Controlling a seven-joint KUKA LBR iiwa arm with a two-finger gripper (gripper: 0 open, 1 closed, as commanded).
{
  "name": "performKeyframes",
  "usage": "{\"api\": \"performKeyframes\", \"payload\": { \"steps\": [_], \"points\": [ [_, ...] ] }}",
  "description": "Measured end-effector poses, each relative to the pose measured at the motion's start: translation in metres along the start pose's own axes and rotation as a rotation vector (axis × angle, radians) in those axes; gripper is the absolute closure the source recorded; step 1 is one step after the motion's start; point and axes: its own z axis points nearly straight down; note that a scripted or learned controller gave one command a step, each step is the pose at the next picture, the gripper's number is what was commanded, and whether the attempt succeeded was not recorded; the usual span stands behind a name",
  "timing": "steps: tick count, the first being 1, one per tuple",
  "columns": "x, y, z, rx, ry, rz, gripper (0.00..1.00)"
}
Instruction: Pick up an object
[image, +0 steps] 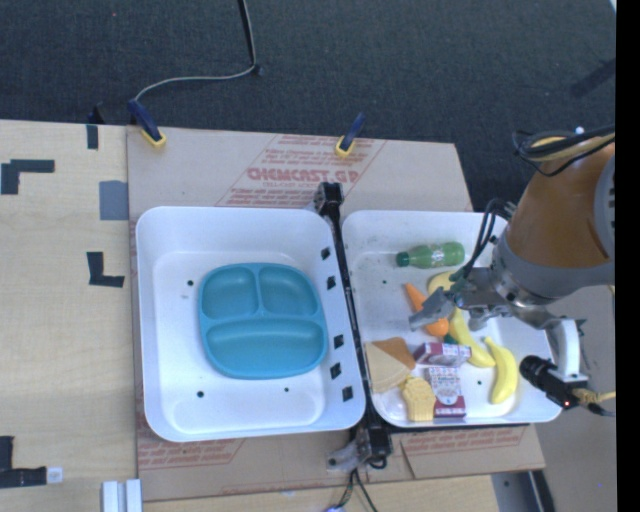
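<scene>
Nearest us, the red-and-white flat packet (450, 390) lies among crowded food toys; our claw (437, 312) hovers over the orange carrot piece (415, 296), grip unreadable.

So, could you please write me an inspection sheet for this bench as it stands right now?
Surface: two white bins side by side on a cardboard sheet over the wooden bench.
Job's things: right bin holds a green bottle, bananas, an orange carrot-like piece, a tan wedge, a yellow block and a red-and-white packet.
Clutter: left bin holds a blue divided plate.
Grippers: gripper low over the right bin's middle, among the items; finger state unclear.
Cables: a white cable on the dark floor; wires along the arm.
Surroundings: yellow clamps on the cardboard's far edge; black tape marks on the bench.
</scene>
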Motion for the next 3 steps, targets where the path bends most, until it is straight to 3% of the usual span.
{"api": "performKeyframes", "payload": {
  "steps": [1, 2, 3],
  "points": [
    [-0.033, 0.021, 0.12, -0.02, -0.008, 0.001, 0.0],
    [-0.018, 0.061, 0.133, -0.005, -0.001, 0.0, 0.0],
    [-0.018, 0.061, 0.124, -0.006, -0.003, 0.0, 1.0]
  ]
}}
